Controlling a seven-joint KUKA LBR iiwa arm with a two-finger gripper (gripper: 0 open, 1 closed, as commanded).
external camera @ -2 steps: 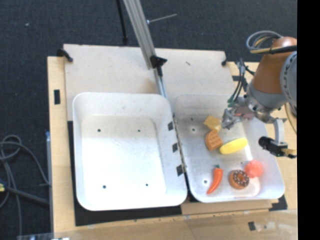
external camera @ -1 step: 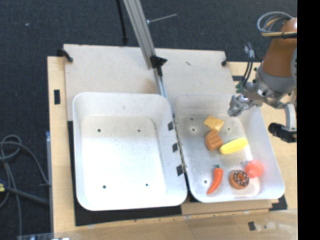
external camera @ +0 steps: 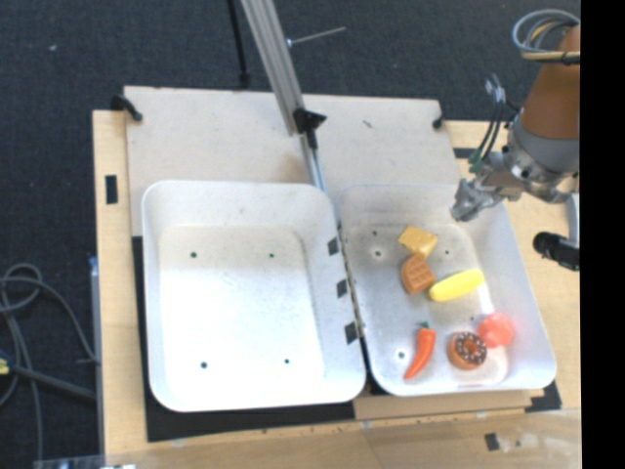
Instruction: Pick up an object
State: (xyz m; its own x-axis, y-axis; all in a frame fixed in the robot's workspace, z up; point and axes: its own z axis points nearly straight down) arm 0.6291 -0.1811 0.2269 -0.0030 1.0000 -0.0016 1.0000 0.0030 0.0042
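Observation:
The right bin (external camera: 381, 213) holds several toy foods: a yellow cheese wedge (external camera: 418, 239), a brown waffle piece (external camera: 417, 276), a yellow banana-like piece (external camera: 456, 284), an orange carrot (external camera: 421, 351), a chocolate donut (external camera: 468, 350) and a pink-red piece (external camera: 497, 330). My gripper (external camera: 467, 206) hangs over the bin's far right corner, above and to the right of the cheese wedge. Nothing shows between its tips.
The left bin (external camera: 239, 291) sits beside the right one. A slanted metal pole (external camera: 278, 57) rises behind the bins. Black clips (external camera: 347, 286) line the divide between bins. Cables lie on the floor at the left.

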